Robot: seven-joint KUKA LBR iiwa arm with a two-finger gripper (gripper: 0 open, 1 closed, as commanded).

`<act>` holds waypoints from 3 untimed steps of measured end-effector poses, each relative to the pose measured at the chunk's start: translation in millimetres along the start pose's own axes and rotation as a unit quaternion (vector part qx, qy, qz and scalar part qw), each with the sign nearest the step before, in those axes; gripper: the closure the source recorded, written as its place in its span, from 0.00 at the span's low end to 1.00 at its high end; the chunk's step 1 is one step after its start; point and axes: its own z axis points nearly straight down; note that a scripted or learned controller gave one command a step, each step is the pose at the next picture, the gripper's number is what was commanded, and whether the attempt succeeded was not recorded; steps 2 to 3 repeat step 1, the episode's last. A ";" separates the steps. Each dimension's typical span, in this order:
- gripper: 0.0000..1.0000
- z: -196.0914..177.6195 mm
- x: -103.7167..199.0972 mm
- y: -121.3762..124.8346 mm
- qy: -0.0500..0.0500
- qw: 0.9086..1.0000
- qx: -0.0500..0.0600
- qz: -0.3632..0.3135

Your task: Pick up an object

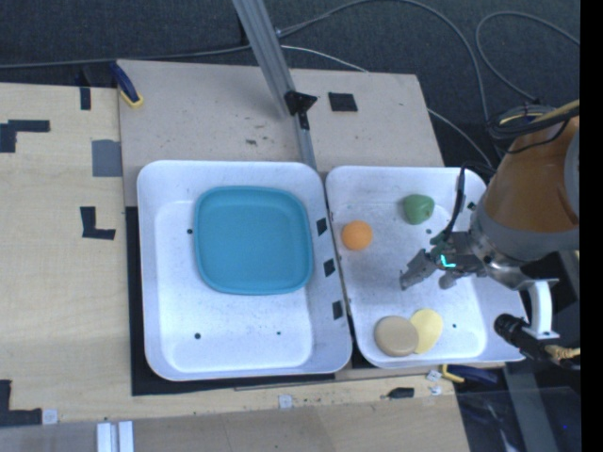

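- The left shallow white plastic bin holds a square turquoise plastic plate lying flat; it is well apart from the arm and obstructs nothing.
- The right shallow white plastic bin carries all the small objects, and the grey arm with the orange band reaches over its right side.
- The two-finger gripper hangs over bare bin floor near the middle, its dark fingers spread apart with nothing between them.
- The round beige disc lies at the front of the bin, touching the pale yellow rounded piece; the pair would likely crowd a finger slipped between them.
- The lumpy green object sits near the back, clear on all sides; it looks light, perhaps soft, so a grip across its middle should do.
- The small orange ball rests near the left wall; smooth and round, it would probably roll or slip unless pinched squarely across its widest part.
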 end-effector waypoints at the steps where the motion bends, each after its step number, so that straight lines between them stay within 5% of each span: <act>1: 0.00 0.1 0.0 0.0 0.000 1.000 0.000 0.000; 3: 0.00 0.1 0.0 0.0 0.000 1.000 0.000 0.000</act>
